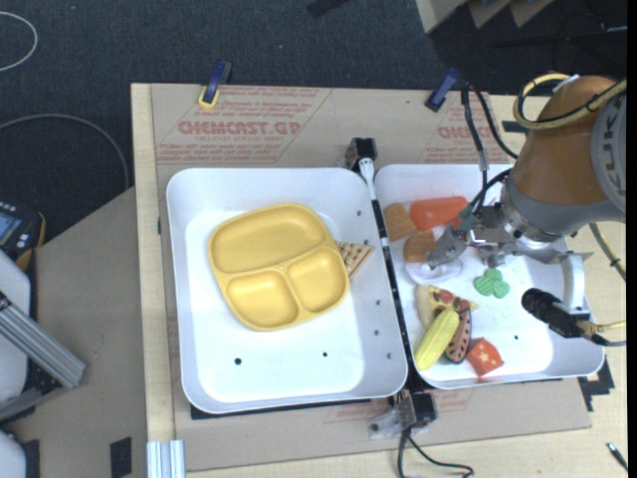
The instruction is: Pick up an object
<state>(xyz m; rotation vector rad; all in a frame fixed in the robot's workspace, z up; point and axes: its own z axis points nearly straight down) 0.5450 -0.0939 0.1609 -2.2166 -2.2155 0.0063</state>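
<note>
My gripper [448, 257] hangs low over the middle of the right bin [557, 361], its metal fingers pointing left toward a tan bread-like piece [419, 244]. Beside it lie an orange-red carrot-like toy [438, 211], a brown round piece [398, 219] and a small green toy [491, 286]. Nearer the front lie a yellow corn cob [437, 338], a brown strip [460, 341] and a red piece [484, 357]. Nothing shows between the fingers.
The left bin [199, 347] holds a yellow three-compartment plate [277, 265], with a waffle-patterned tan piece [354, 257] at its right edge. The arm's orange band and grey wrist [557, 167] loom over the right bin's back right.
</note>
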